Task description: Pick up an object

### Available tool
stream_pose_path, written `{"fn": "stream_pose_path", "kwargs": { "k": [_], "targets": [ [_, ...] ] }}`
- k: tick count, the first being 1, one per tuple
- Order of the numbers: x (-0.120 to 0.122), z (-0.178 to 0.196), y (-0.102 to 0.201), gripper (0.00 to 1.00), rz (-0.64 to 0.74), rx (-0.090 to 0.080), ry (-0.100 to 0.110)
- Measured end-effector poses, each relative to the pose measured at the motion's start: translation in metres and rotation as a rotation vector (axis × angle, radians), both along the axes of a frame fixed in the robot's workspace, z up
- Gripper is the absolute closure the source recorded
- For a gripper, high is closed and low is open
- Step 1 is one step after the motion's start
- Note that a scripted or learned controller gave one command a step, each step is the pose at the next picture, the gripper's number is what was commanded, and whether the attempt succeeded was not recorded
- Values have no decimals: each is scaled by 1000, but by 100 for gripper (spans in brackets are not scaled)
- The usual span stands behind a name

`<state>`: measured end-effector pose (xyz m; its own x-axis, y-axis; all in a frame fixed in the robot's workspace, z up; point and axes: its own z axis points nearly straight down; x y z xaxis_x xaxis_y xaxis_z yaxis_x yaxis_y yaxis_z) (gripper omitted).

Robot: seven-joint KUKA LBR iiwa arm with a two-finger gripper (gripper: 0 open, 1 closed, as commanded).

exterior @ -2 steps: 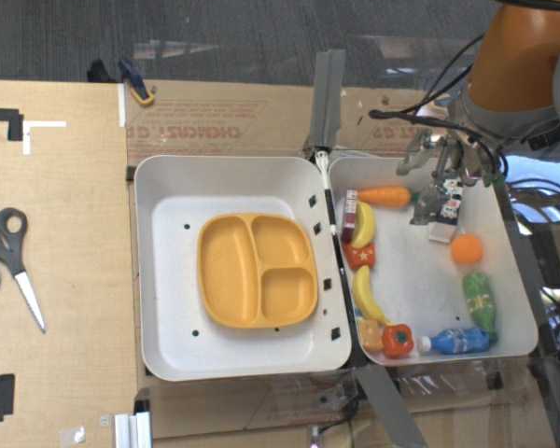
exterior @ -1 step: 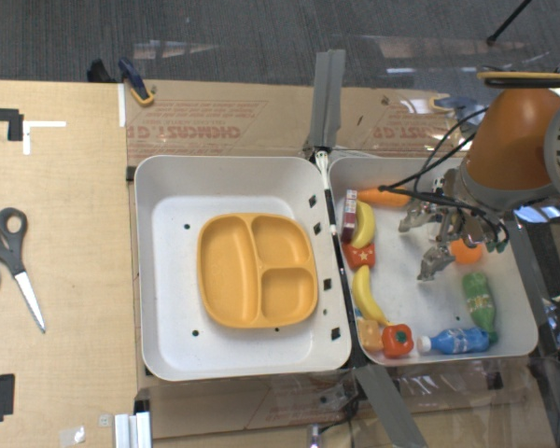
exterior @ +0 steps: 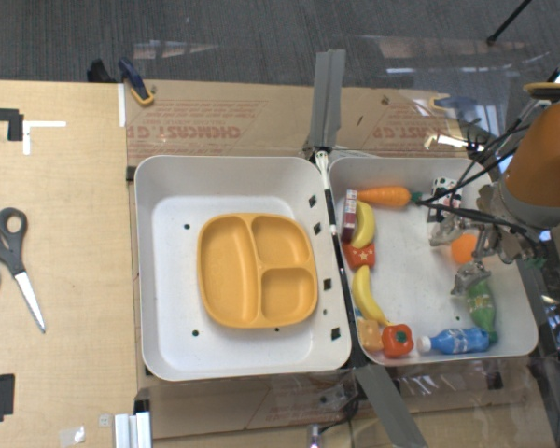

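Observation:
My gripper (exterior: 462, 259) hangs over the right part of the right bin (exterior: 420, 171), reaching in from the right edge. An orange ball (exterior: 463, 247) lies right at the gripper, partly covered by it. Just below it is a green object (exterior: 483, 304). A blue bottle (exterior: 459, 342) lies along the bin's front wall, beside a red tomato (exterior: 398, 340). Along the bin's left side lie a carrot (exterior: 385, 196), two yellow bananas (exterior: 363, 224) (exterior: 366, 293) and a red piece (exterior: 359, 256).
The left bin (exterior: 159, 250) holds a yellow divided plate (exterior: 258, 270). Scissors (exterior: 14, 261) lie on the wooden bench at the far left. Cables from the arm cross above the right bin's far right corner.

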<state>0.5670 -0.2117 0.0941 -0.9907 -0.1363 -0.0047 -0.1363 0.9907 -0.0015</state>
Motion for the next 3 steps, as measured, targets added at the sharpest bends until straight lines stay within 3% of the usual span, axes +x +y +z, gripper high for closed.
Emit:
{"fn": "stream_pose_path", "kwargs": {
  "k": [1, 2, 3],
  "targets": [
    [2, 11, 1, 100, 3, -2, -6],
    [57, -2, 95, 100, -403, 3, 0],
    [25, 0, 29, 100, -177, 1, 0]
  ]
}}
